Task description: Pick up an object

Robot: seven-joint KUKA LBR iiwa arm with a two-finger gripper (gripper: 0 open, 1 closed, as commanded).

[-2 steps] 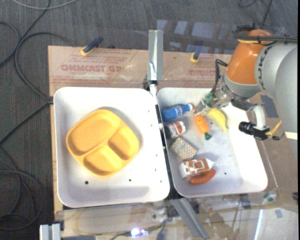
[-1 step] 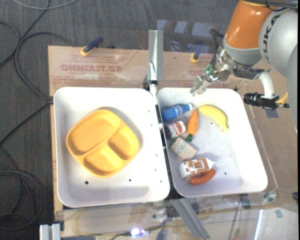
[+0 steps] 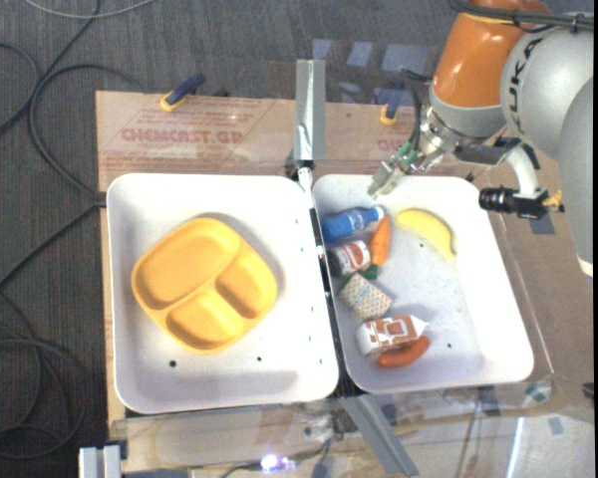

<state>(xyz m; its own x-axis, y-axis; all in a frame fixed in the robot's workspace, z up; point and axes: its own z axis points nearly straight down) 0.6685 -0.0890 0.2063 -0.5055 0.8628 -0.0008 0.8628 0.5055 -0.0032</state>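
Note:
My gripper (image 3: 388,177) hangs over the far edge of the right bin (image 3: 498,297), just above and right of a blue bottle (image 3: 347,223). Nothing shows between its fingers. Below the bottle lie an orange carrot (image 3: 381,240), a small red-and-white can (image 3: 353,257) and a patterned packet (image 3: 365,295). A yellow banana (image 3: 429,229) lies to the right of the carrot. Near the bin's front sit a white and orange carton (image 3: 389,333) and a red sausage (image 3: 405,353).
The left bin (image 3: 130,366) holds a yellow divided plate (image 3: 205,283). A metal bar (image 3: 306,118) stands upright behind the seam between the bins. Cables lie on the floor at the left. The right half of the right bin is bare.

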